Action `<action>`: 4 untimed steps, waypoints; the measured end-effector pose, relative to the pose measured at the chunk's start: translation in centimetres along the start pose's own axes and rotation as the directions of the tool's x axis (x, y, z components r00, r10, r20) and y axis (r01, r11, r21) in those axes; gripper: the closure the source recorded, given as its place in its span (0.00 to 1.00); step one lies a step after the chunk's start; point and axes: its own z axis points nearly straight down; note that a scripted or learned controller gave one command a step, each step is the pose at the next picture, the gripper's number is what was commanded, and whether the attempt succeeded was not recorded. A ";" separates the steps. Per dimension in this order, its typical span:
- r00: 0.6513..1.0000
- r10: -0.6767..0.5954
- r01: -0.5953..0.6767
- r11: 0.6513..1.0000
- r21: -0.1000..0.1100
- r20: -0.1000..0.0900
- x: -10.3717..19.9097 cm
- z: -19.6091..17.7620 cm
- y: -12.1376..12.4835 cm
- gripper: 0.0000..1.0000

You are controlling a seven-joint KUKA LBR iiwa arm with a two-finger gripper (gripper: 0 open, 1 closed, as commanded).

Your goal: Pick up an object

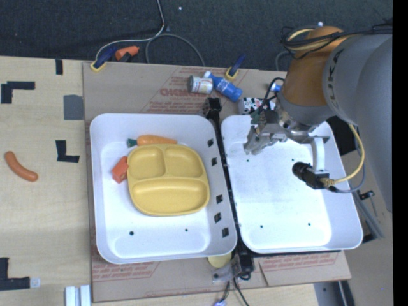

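Beside one tray [169, 180], two carrots [156, 139]

Bench [38, 126] — two white bins [102, 190], an orange sausage [20, 166], a blue-white bottle [217, 85].

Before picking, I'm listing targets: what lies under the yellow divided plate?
Orange pieces and a carrot poke out from under the yellow divided plate; anything beneath its middle is covered.

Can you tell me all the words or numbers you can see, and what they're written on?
Red printed letters on the cardboard sheet above the left bin: too blurred to read.
More red print along the cardboard's bottom edge: too small to read.
Label on the small blue and white bottle: too blurred to read.
Nothing else carries readable writing.
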 end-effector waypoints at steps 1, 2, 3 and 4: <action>1.000 -0.003 0.003 1.000 0.006 0.000 6.1 0.6 0.3 1.00; 1.000 0.002 -0.002 1.000 0.007 0.001 5.7 0.7 0.3 0.00; 1.000 0.009 -0.009 1.000 0.011 0.003 0.9 0.6 -6.7 0.00; 1.000 0.008 -0.008 1.000 0.002 0.004 -4.4 10.9 -4.4 0.00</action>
